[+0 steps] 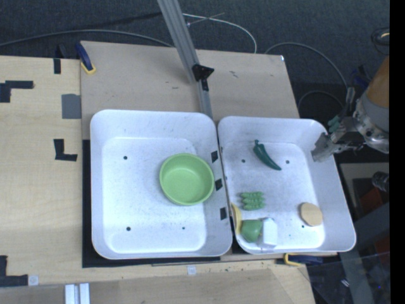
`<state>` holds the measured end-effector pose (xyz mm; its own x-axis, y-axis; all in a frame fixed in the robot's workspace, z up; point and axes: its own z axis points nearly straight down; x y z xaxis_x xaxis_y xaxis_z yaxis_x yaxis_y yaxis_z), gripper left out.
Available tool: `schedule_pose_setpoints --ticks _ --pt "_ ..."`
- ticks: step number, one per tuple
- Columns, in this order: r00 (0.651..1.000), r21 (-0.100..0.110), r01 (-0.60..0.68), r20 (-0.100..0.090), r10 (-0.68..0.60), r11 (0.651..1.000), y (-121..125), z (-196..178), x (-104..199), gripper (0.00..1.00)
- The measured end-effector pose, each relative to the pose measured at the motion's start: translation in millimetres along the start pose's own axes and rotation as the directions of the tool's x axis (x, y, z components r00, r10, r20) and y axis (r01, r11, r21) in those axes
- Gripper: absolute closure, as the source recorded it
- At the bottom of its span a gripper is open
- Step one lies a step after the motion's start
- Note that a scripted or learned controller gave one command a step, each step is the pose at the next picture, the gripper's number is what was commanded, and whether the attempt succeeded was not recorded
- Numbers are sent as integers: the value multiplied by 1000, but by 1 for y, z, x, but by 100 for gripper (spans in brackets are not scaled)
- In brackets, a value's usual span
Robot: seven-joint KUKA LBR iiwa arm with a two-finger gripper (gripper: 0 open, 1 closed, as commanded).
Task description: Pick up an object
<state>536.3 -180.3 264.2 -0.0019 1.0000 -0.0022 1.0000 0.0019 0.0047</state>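
The right bin (329, 198) holds a dark green chili pepper (266, 156) near its back. A bumpy light green pod (252, 199) lies toward the front left, and a tan round disc (311, 214) toward the front right. A green rounded piece (251, 229) sits beside a white block (269, 232) in the front left corner, with a yellow piece (235, 215) against the wall. In the left bin (114, 128) stands a light green bowl (186, 179). My gripper (329, 143) hangs over the right bin's back right rim, right of the pepper, with nothing seen in it.
A grey metal pole (182, 37) slants down from the top to the gap between the bins. A blue clamp (84, 57) sits at the bench's back left corner. Cables (234, 27) run over the dark floor behind. Black tape marks (60, 149) lie on the left bench.
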Motion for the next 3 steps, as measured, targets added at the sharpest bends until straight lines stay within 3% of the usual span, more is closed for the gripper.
schedule_pose_setpoints --ticks 2,3 --pt "1000 8 4 -4 -4 1000 -26 8 110 100" --pt "1000 7 5 -4 -5 1000 -26 5 158 100"
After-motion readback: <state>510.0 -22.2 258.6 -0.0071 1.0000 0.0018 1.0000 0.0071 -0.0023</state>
